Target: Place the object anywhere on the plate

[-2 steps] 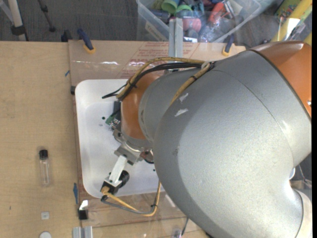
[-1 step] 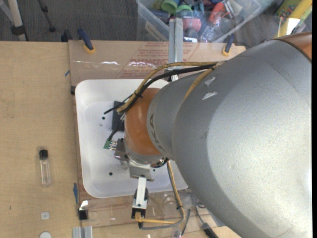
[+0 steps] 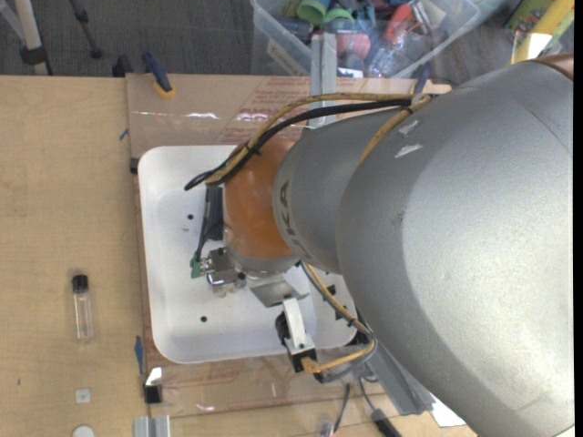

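My grey arm (image 3: pixel 437 235) reaches in from the right and covers most of the white bin (image 3: pixel 168 244). Its orange band (image 3: pixel 250 217) hangs over the middle of the bin. Below the band, the metal body of my gripper (image 3: pixel 221 271) points down at the bin floor, and the wrist hides its tips. The bare left part of the bin floor carries only a few small dark specks. Whatever lies under the arm is hidden.
A clear tub of colourful toys (image 3: pixel 364 12) stands beyond the bench at the top. A small glass vial (image 3: pixel 82 306) lies on the wooden bench left of the bin. A blue clamp (image 3: pixel 160 76) sits near the bin's far left corner.
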